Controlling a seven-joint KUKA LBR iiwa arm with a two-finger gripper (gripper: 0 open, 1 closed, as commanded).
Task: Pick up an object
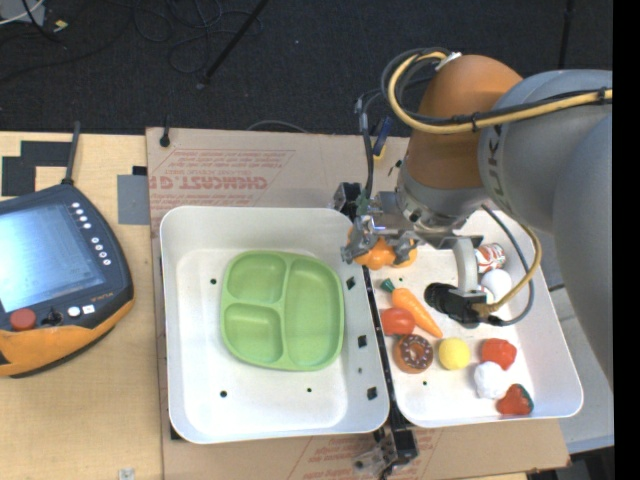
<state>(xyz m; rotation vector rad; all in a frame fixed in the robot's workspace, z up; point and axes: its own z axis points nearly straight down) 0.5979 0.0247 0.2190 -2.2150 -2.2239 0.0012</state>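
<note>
Your gripper point(372, 240) sits low in the right bin point(545, 353), directly over a small orange toy point(383, 259). The toy lies just beyond the carrot point(417, 310), up and to the carrot's left, close to the wall shared with the left bin point(200, 368). From this slant you cannot tell whether the gripper is spread or pressed together, or whether the toy is caught in it. The toy is partly hidden under the metalwork and looks to be resting on the bin floor.

The wall is probably your main risk. With the toy so near it, one side of the gripper may come down on the wall or rim instead of beside the toy. The squeeze would then close on nothing, or nudge the toy aside.

The toy also looks rounded and smooth. An off-centre pinch could squirt it out toward the carrot, and the red tomato point(396, 320) touching the carrot's left side would be knocked too.

A shallow hold may also slip as you lift, so check for orange in the gripper before you call it picked. The green plate point(282, 310), well to the carrot's left, is out of harm's way.
</note>
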